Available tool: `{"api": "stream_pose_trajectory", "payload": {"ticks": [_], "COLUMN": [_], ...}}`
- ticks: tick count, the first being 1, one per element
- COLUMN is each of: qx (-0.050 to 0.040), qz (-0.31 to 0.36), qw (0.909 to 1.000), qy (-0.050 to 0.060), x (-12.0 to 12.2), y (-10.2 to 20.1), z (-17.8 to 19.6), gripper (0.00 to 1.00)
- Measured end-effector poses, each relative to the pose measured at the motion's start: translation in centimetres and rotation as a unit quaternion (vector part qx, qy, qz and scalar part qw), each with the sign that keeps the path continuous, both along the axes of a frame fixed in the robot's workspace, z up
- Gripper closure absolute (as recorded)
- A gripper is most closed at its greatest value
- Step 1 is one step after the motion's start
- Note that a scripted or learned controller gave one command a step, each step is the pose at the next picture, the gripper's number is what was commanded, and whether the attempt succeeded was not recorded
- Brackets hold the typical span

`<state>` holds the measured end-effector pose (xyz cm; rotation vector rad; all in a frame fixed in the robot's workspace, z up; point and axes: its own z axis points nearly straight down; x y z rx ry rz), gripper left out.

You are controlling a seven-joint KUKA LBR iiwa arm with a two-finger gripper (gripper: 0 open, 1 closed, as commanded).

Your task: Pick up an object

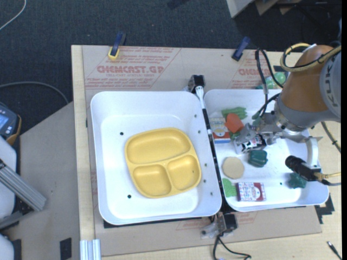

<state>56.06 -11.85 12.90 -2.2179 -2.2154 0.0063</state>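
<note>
My gripper hangs low over the middle of the right bin, reaching in from the right. Just below and right of it lies a dark green object, close to the gripper, but I cannot tell if they touch. A round tan disc lies to the lower left of the gripper. An orange-red item and a green item sit up and to the left of it. Nothing shows between the gripper's tips.
The left bin holds a yellow divided plate. The right bin also holds a white carton, a red and white packet, a small green piece and a teal item. A green thing lies beyond the bin's far edge.
</note>
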Motion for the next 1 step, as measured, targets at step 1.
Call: {"api": "stream_pose_trajectory", "payload": {"ticks": [1], "qx": [-0.0052], "qz": [-0.001], "qw": [0.9999], "qy": [-0.012], "x": [0.41], "y": [-0.39], "z": [-2.44], "gripper": [0.00]}}
